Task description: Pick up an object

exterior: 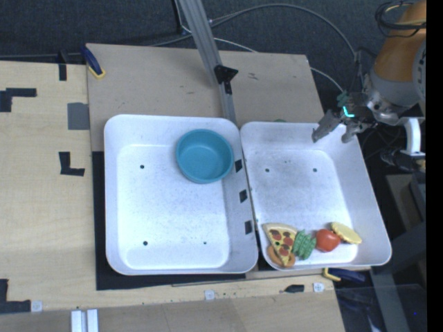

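Note:
A blue bowl (203, 155) sits at the back of the left bin (131, 254). Along the front edge of the right bin (360, 171) lie a pizza slice (279, 243), a green toy (302, 243), a red tomato (327, 240) and a yellow piece (345, 232). My gripper (335, 132) hangs over the right bin's back right corner, far from those toys. Its two fingers are spread apart with nothing between them.
A grey metal pole (208, 43) slants down from the top to the gap between the bins. Cables run across the dark floor behind the bench. The arm's orange band (401, 57) is at the right edge.

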Action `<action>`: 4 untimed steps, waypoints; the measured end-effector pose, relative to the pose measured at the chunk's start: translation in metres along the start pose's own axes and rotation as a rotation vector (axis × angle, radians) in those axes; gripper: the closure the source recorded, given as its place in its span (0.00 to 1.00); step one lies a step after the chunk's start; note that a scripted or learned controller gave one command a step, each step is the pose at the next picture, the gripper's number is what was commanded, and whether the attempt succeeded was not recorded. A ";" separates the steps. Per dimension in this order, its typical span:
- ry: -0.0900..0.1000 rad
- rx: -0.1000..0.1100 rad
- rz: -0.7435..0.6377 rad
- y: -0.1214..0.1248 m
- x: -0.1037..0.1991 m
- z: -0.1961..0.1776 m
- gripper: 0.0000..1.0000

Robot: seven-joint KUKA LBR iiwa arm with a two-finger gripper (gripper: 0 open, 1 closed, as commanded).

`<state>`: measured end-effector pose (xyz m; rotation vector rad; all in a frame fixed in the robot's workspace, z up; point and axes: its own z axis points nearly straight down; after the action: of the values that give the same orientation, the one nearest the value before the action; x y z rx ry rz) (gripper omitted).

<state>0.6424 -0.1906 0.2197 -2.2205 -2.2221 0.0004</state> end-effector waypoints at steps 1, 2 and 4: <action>0.000 0.000 0.000 0.000 0.000 0.000 0.00; 0.001 0.005 0.000 -0.003 -0.005 0.062 0.00; 0.000 0.002 0.000 -0.005 0.006 0.132 0.00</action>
<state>0.6377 -0.1843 0.0877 -2.2194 -2.2217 0.0022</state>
